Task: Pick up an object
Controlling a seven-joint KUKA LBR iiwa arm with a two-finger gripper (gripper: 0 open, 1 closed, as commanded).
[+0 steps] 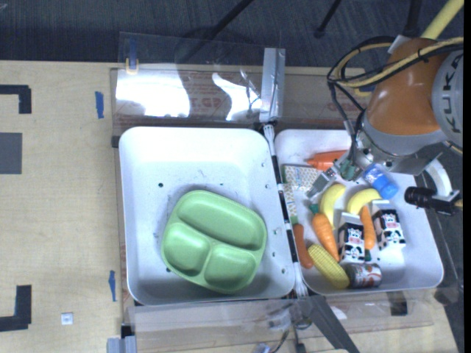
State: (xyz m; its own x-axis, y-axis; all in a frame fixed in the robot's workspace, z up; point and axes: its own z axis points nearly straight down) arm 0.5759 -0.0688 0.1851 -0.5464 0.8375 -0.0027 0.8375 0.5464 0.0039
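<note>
The claw hangs low at the far side of the right bin. Whether it is spread or pressed together, I cannot tell. Nothing is seen between it, so I judge that no object is picked up yet. Just below the claw lie two bananas, a carrot and a corn cob. Far to its left, the green tray rests in the left bin.

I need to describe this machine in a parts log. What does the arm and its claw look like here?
The arm is grey with a broad, rounded orange band above the wrist, and dark letters show on its grey casing at the right. Black and yellow cables loop beside it. The claw is small, of grey metal, low under the wrist, above the right bin.
</note>
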